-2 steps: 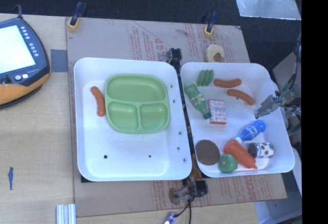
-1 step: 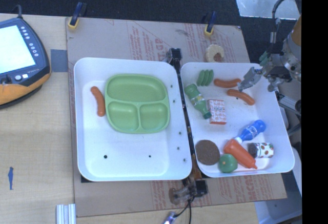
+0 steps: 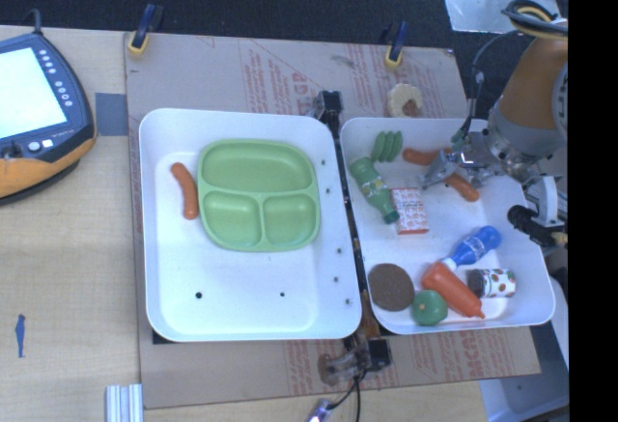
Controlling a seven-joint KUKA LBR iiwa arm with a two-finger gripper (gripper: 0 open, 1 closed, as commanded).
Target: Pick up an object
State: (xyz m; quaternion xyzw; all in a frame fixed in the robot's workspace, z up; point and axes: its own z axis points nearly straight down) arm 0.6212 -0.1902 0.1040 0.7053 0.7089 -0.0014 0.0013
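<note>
My gripper (image 3: 452, 171) hangs low over the upper right part of the right bin (image 3: 541, 314). A small orange sausage (image 3: 419, 156) lies just to its left, and another orange piece (image 3: 465, 188) lies right under its lower edge. The same bin holds a green pod (image 3: 388, 146), a green bottle (image 3: 375, 186), a red-and-white packet (image 3: 410, 211), a blue bottle (image 3: 475, 246), a carrot (image 3: 452, 287), a brown disc (image 3: 391, 285), a green ball (image 3: 429, 307) and a small white can (image 3: 494, 283). Nothing is visibly lifted.
The left bin (image 3: 164, 304) holds a green divided plate (image 3: 259, 193) and an orange sausage (image 3: 185, 190). A pale ring-shaped item (image 3: 405, 101) sits on the board behind the right bin. A control pendant (image 3: 34, 116) lies at far left. Blue clamps (image 3: 145, 29) grip the board's back edge.
</note>
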